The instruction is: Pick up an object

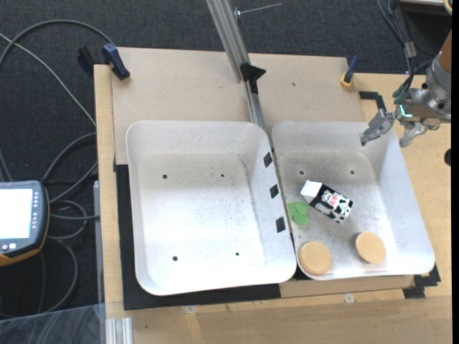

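The fingers (391,131) hang spread apart with nothing between them, over the upper right rim of the right bin (401,192). One grey fingertip points down-left at the bin's back corner and the other sits just right of it, outside the rim.

Well below and left of the fingers, on the right bin's floor, lies a small black and white box (328,200) patterned with red marks, tilted on the slant. A green scrap (299,213) touches the box on the side away from the fingers. Farther down, near the bin's front wall, rest two round tan discs (315,257), apart from each other.

The left bin (143,156) lies far left of the fingers, on the table (179,84).
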{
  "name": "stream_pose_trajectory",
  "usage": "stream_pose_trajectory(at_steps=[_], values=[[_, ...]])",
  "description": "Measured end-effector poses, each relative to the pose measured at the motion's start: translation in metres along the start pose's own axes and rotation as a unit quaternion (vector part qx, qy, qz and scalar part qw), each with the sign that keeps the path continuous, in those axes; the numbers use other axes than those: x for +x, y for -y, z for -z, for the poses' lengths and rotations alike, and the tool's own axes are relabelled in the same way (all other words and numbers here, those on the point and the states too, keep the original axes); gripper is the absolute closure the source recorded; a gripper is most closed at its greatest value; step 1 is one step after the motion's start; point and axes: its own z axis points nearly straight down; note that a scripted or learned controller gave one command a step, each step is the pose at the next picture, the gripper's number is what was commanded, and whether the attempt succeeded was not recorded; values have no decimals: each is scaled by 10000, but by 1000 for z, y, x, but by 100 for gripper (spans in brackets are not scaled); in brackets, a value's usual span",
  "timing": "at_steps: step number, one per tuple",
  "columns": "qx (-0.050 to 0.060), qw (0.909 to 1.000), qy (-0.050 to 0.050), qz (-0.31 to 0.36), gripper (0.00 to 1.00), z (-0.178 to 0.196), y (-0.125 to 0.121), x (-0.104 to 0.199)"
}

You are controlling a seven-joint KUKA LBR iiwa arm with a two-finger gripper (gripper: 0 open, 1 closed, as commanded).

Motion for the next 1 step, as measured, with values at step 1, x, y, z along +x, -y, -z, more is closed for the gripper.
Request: stream_pose_trajectory(at_steps=[1], values=[[-16,10000,6,5,0,2,0,0]])
